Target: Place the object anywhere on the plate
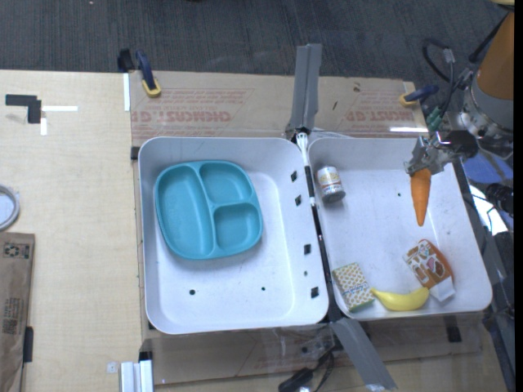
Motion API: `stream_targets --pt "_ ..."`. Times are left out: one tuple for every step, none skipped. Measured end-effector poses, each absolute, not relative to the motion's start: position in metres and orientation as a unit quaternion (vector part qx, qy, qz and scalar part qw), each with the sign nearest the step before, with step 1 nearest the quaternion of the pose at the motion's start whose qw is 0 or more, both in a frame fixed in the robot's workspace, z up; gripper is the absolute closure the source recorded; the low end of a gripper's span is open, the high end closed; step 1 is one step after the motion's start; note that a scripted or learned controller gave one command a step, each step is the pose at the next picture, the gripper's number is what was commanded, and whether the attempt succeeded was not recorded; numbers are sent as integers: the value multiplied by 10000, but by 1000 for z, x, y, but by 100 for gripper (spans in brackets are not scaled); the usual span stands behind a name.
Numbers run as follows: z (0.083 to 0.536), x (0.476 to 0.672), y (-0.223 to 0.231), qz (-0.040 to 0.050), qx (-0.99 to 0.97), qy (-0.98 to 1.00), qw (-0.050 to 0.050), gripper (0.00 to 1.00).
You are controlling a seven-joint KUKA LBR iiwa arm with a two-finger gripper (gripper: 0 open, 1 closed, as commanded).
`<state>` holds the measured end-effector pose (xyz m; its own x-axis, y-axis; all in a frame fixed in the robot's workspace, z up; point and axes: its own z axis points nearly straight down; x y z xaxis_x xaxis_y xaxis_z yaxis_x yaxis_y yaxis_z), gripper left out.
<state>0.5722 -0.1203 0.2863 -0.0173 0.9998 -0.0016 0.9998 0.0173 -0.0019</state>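
Observation:
A blue plate [181, 211] with three compartments lies in the left bin [229, 300], toward its far left, with nothing on it. An orange carrot [420, 198] hangs point-down over the far right part of the right bin [376, 227]. My gripper [422, 163] is shut on the carrot's thick top end, with the arm coming in from the right. The plate is well to the left of the gripper, across the divider between the bins.
In the right bin lie a small tin can [330, 183] near the divider, a patterned box [353, 285], a banana [400, 299] and a snack packet [429, 266] at the near side. Cables hang by the arm at the right.

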Motion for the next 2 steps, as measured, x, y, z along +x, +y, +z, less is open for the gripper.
stream_targets --pt "220 580 -41 15 -6521 -7581 9 100" --pt "334 608 40 8 -5990 -8008 -4 100"
